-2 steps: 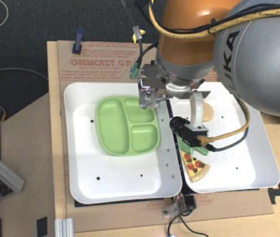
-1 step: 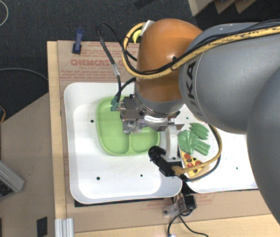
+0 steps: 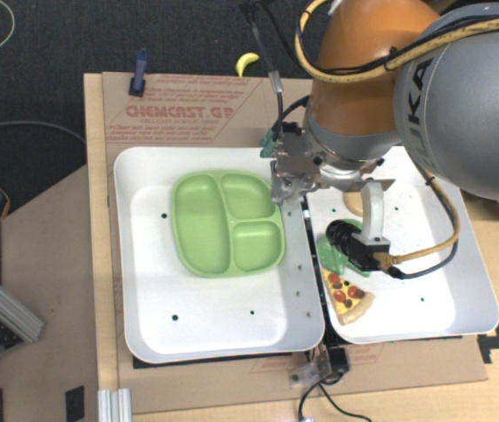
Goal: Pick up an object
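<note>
My gripper (image 3: 287,190) hangs over the rim where the two bins meet, right at the right edge of a green three-compartment plate (image 3: 225,224) lying in the left bin (image 3: 144,262). In the right bin (image 3: 443,288) a toy pizza slice (image 3: 349,297) lies near the front left corner. Just behind it, a green flat piece (image 3: 329,255) is partly hidden by the robot's wrist parts. Under the arm, a tan round object (image 3: 353,206) peeks out. Nothing shows between the gripper and any object.
The bins rest on a cardboard sheet (image 3: 188,104) with red print. A blue clip (image 3: 137,74) and a yellow item (image 3: 247,61) sit at its far edge. The bulky arm (image 3: 381,77) covers the right bin's back part.
</note>
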Available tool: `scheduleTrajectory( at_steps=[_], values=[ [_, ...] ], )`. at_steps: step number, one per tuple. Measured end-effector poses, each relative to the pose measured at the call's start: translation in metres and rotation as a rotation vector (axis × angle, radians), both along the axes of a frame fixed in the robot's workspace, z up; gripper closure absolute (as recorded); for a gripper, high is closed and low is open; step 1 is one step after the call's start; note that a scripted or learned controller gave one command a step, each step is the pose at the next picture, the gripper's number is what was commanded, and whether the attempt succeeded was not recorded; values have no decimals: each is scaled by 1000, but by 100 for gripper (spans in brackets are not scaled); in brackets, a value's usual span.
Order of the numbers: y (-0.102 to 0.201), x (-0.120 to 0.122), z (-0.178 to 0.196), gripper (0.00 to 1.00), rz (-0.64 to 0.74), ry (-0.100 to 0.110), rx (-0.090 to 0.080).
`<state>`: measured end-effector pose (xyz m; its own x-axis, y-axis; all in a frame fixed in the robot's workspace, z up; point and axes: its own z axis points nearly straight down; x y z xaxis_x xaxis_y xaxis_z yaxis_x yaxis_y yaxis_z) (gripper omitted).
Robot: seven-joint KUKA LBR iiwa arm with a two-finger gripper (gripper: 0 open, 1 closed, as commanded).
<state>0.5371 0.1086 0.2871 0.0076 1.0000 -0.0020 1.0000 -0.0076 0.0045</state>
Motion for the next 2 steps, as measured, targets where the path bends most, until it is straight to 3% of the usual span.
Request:
scheduleTrajectory(
  at_steps=[1, 2],
  values=[
    [74, -39, 53, 100, 15, 0, 5],
    [71, -38, 61, 100, 10, 1, 3]
  ],
)
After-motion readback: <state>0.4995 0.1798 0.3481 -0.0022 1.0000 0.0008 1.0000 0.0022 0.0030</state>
